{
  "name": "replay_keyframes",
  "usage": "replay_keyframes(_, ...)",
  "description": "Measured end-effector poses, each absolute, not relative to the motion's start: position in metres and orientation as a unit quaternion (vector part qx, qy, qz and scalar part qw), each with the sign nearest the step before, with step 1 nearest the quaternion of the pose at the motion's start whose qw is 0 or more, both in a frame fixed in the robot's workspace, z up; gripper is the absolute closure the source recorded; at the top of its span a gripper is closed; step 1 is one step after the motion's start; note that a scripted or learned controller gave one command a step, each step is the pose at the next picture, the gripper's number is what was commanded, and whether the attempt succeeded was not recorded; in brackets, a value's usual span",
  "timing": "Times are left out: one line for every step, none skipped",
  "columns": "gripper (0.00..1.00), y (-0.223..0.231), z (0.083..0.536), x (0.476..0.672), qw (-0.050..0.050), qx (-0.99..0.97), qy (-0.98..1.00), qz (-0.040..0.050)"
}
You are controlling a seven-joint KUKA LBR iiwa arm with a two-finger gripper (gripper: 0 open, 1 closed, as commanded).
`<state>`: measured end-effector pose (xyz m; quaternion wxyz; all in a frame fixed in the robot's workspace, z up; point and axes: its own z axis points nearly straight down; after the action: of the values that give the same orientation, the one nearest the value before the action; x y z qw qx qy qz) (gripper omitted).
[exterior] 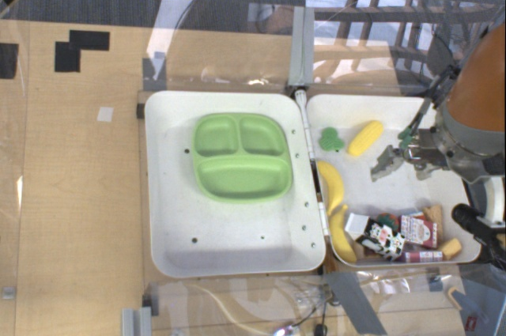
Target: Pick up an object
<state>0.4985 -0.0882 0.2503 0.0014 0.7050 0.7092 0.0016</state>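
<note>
My gripper (385, 163) hangs over the middle of the right bin (466, 192), open, with nothing between its fingers. Up and to its left lies a yellow corn cob (365, 137), with a small green broccoli toy (331, 140) further left. A yellow banana (333, 186) lies along the bin's left wall, and a second banana (341, 238) curves below it. At the bin's front sit a black-and-white item (383, 238), a red carton (418, 231) and a small orange piece (451, 248).
The left bin (170, 239) holds a green divided plate (241, 156). A metal divider (310, 168) runs between the two bins. The arm's grey and orange body (478, 101) covers the right bin's far right side.
</note>
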Motion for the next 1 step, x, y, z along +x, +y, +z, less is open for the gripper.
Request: replay_keyframes(0.00,-0.1043,0.1074,0.4873,0.001,0.672,0.741,0.0009)
